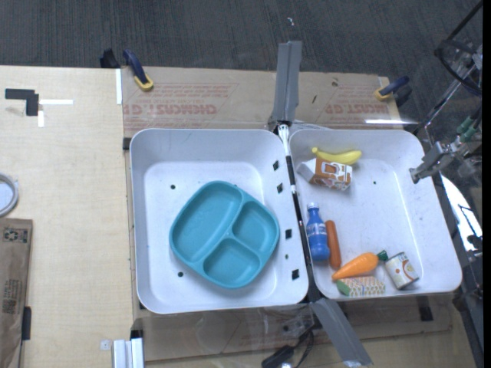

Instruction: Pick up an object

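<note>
Two white bins sit side by side on the bench. The left bin [146, 228] holds a blue divided plate [224, 234]; the right bin [430, 228] holds all the small items. The gripper [437, 163] sits at the right bin's far right rim, a thin metal linkage against clutter; whether it is apart or together I cannot tell. From there the pickable things lie toward 9 and 7 o'clock. A yellow banana [337, 156] and an orange-and-white carton [332, 175] lie at roughly 9 o'clock, well apart from the gripper, touching or nearly so, the banana's long axis running 9-to-3. A blue bottle [315, 234] and a red sausage-shaped toy [333, 244] lie just beside each other, axes running 12-to-6, near the bin's left wall. A carrot [357, 265] lies about 7 o'clock, long axis tilted 8-to-2, with a small can [401, 271] just right of it and a flat packet [362, 286] below. My judgement: the can is nearest, almost straight toward 6 o'clock. Nothing is held yet.
</note>
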`<state>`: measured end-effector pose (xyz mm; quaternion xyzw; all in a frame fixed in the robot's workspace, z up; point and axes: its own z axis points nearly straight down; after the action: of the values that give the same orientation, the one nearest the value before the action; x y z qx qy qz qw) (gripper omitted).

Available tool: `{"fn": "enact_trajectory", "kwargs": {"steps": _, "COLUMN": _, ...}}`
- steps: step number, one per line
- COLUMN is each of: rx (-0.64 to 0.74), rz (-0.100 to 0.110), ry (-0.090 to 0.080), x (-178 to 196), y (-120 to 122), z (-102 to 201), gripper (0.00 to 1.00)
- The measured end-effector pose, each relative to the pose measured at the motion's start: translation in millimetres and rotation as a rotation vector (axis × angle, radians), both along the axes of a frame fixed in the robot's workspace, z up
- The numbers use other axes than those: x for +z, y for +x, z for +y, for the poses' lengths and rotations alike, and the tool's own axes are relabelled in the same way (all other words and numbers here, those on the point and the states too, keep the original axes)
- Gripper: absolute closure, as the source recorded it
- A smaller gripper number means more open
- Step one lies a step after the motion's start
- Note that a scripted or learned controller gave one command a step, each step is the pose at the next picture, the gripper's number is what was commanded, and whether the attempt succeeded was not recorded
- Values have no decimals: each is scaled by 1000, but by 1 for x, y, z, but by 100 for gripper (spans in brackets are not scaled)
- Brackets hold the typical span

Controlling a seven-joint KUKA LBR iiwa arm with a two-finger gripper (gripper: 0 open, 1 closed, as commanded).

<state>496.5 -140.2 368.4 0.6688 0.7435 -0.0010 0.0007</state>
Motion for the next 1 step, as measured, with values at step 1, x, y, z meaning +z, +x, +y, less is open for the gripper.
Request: {"fn": "enact_trajectory", "kwargs": {"steps": 1, "rx": -81, "rz": 5, "ry": 2, "x": -83, "y": 60, "z": 25, "gripper": 0}}
